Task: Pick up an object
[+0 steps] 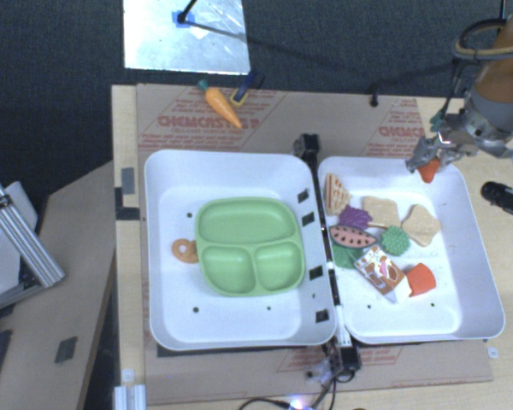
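One small orange object [428, 173] is gripped by the hand [427, 166], positioned above the far right corner of the right bin [474, 229], beyond the toy foods.

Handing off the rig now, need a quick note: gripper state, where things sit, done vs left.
Gripper: raised over the far right corner of the right bin, with a small orange-red piece between its fingertips, apparently shut on it.
Right bin: a pile of toy food, including a purple piece, a green round piece and a red piece.
Left bin: green divided plate, small ring beside it.
Carrot lies on the bench behind the bins.
Done: the pick looks made. Left: confirm the hold is secure.
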You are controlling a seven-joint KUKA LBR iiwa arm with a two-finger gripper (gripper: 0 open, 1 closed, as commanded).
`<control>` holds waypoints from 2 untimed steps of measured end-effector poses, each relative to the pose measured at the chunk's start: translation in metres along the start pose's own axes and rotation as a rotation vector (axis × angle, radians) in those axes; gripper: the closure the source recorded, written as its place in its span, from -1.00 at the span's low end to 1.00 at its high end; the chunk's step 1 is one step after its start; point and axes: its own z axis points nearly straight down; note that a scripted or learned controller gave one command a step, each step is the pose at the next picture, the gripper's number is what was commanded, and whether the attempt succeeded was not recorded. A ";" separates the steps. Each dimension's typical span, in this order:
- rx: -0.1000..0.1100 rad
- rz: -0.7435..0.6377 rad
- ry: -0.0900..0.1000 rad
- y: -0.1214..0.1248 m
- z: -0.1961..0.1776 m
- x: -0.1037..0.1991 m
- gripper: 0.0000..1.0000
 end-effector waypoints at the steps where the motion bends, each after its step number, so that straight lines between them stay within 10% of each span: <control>1: 0.003 0.000 0.001 0.001 -0.017 0.000 1.00; 2: 0.006 -0.001 0.002 -0.013 -0.026 0.043 1.00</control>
